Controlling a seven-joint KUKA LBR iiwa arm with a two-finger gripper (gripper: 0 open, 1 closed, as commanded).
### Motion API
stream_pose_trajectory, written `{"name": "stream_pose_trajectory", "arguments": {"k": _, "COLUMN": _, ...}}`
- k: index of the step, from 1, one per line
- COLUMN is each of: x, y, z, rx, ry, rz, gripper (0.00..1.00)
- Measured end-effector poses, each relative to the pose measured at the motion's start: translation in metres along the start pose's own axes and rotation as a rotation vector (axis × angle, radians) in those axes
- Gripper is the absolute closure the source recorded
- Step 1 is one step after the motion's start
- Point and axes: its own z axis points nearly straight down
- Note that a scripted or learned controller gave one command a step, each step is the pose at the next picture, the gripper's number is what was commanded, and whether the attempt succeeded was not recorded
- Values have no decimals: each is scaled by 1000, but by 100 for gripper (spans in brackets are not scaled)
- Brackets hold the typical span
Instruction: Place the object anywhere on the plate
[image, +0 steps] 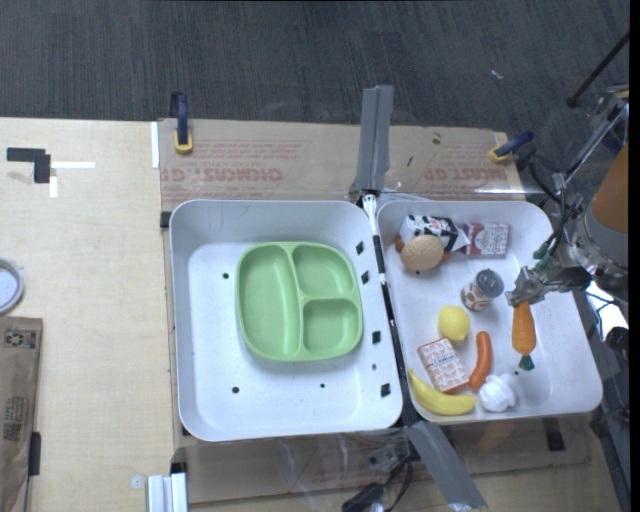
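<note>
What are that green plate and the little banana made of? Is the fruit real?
The green plate looks like moulded plastic: one even matte colour, rounded corners, three pressed-in compartments. The banana is probably a plastic toy rather than real fruit: uniform yellow, smooth skin, no spots, though this view cannot settle it.

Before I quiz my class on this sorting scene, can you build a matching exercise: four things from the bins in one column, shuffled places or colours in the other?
Things:
1. divided plate
2. banana
3. carrot
4. lemon

Descriptions:
A. orange, just below the gripper
B. round and yellow, middle of the right bin
C. green, alone in the left bin
D. curved, along the right bin's near edge

Pairs: 1-C, 2-D, 3-A, 4-B
</note>
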Motion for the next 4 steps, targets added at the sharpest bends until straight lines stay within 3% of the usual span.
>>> {"name": "stream_pose_trajectory", "arguments": {"k": 1, "x": 96, "y": 35, "z": 28, "rx": 5, "ry": 0, "rz": 129, "gripper": 100}}
{"name": "stream_pose_trajectory", "arguments": {"k": 2, "x": 172, "y": 90, "z": -9, "rx": 2, "ry": -1, "rz": -135, "gripper": 100}}
{"name": "stream_pose_trajectory", "arguments": {"k": 3, "x": 229, "y": 68, "z": 28, "rx": 4, "ry": 0, "rz": -358, "gripper": 100}}
{"name": "stream_pose_trajectory", "arguments": {"k": 4, "x": 256, "y": 119, "z": -54, "rx": 3, "ry": -2, "rz": -144, "gripper": 100}}
